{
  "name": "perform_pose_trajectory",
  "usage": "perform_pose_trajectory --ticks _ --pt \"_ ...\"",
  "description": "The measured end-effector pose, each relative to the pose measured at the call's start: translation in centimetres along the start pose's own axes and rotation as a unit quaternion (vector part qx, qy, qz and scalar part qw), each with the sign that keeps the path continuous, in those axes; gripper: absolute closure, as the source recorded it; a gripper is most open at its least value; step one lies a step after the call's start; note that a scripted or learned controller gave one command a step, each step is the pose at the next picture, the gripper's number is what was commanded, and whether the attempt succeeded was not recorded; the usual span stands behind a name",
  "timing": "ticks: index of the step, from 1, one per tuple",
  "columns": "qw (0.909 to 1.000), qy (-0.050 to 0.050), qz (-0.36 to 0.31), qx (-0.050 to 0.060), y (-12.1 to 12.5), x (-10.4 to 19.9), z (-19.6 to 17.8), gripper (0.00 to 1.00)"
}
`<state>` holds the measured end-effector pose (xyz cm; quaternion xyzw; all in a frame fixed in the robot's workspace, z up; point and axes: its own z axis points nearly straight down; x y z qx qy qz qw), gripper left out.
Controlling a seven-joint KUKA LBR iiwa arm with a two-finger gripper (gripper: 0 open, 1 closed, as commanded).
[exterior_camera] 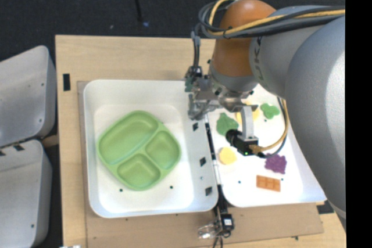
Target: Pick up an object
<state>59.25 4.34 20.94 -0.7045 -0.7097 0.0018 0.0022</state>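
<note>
My gripper (216, 108) hangs low over the left part of the right bin (290, 197), close to the wall between the two bins. Just beside it, towards the front, lies a green leaf-like piece (225, 123). A round yellow piece (227, 155) sits nearer the front, by the bin's left wall. Further right are a purple piece (276, 164) and a flat orange block (268, 183). A small green piece (269, 110) lies at the back right, partly under the arm. The arm's body hides the bin's far part.
The left bin (96, 194) holds a light green divided plate (138, 150) at its middle. The grey arm with its orange band (241, 14) covers the right side of the view. The wooden bench edge (75, 55) surrounds both bins.
</note>
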Motion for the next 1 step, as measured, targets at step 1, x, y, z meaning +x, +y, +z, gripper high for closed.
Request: perform_pose_trajectory --ticks 1 --pt "1.0000 0.000 0.000 -0.001 -1.19 4.61 -2.00 1.00"
